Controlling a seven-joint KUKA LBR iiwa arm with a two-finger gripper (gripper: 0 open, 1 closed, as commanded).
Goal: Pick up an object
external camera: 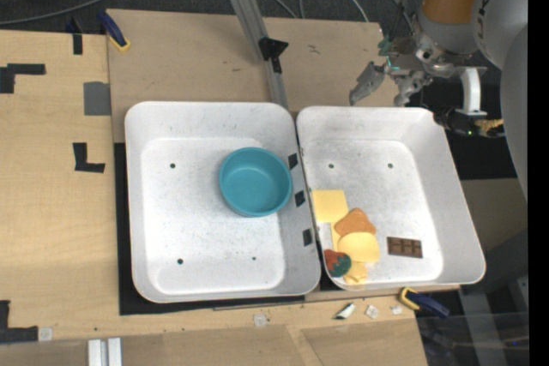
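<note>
The toys (347,240) huddle in the right bin's (446,184) near-left corner, so a grab may foul the wall. The bowl (255,181) is wide to pinch. The tool (384,85), fingers spread and empty, hovers past the far rim.

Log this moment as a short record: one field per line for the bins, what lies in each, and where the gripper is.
left bin: holds one blue bowl, upright, right of the bin's centre
right bin: items clustered at its near left corner
cluster: yellow square piece, orange piece, yellow round piece, red and green piece
apart from cluster: brown chocolate bar, to their right
gripper: above the bench past the right bin's far edge, jaws apart, nothing between them
arm: enters from the right
</note>
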